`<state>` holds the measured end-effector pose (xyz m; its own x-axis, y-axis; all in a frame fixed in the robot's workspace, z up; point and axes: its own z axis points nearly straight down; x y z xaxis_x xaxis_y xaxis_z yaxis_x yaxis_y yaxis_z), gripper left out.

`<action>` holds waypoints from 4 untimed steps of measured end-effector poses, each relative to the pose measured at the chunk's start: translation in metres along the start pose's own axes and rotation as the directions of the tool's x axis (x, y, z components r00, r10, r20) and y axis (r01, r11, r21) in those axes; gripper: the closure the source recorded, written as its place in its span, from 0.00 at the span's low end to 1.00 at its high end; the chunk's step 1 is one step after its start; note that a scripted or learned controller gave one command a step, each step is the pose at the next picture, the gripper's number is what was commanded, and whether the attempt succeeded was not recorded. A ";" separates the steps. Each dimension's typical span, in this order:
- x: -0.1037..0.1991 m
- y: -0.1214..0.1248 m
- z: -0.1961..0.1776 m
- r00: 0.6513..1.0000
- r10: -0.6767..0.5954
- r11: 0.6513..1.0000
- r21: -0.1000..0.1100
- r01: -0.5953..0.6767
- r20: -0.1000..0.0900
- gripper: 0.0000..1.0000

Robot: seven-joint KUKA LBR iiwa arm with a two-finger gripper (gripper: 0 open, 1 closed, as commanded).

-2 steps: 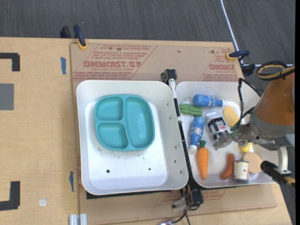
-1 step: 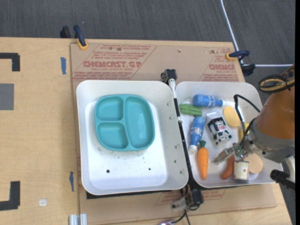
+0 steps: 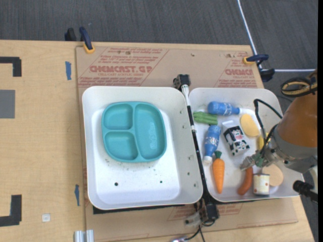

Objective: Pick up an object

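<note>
Bins sit side by side in the middle of the frame on a sheet of printed cardboard that covers the wooden desk (image 3: 35, 150). So the left bin (image 3: 96, 185) has just a teal divided plate (image 3: 134, 131) in it, up toward its upper half.

Right bin (image 3: 229, 195) is where all the stuff is. Top centre there's a small blue bottle (image 3: 222, 108) lying on its side, with a green pickle-looking thing (image 3: 205, 118) just left of and below it. A second blue bottle (image 3: 212, 141) lies lengthwise under that, and a toy carrot (image 3: 218, 171) sits right below it, green top pointing up. Middle of the bin has a small black and white item (image 3: 235, 139), can't tell what it is, and a yellow lemon-ish piece (image 3: 249, 125) just to its right.

The arm comes in from the right edge, with the orange band (image 3: 303, 122) big in the frame. The gripper (image 3: 258, 160) is down low in the right part of that bin, fingers pointing left. Honestly can't tell how far apart they are or whether anything's between them, it's a muddle of metal and cables. Right below the tips there's a reddish sausage (image 3: 246, 180), a small white cup (image 3: 261, 184) and a pale round slice (image 3: 274, 175), all very near but I can't say touching.
</note>
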<state>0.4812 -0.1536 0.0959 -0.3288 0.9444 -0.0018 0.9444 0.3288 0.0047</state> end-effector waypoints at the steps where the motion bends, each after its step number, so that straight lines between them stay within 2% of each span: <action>1: 0.062 0.023 -0.089 0.999 -0.045 0.999 0.003 0.045 -0.001 1.00; 2: 0.062 0.022 -0.089 0.999 -0.044 0.999 0.003 0.044 -0.001 0.00; 3: 0.049 0.026 -0.005 0.990 0.144 0.990 0.004 -0.144 -0.002 0.00; 4: 0.049 0.027 -0.015 0.989 0.145 0.989 0.003 -0.145 0.000 1.00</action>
<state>0.4902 -0.0990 0.1105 -0.1885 0.9821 -0.0011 0.9821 0.1885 0.0024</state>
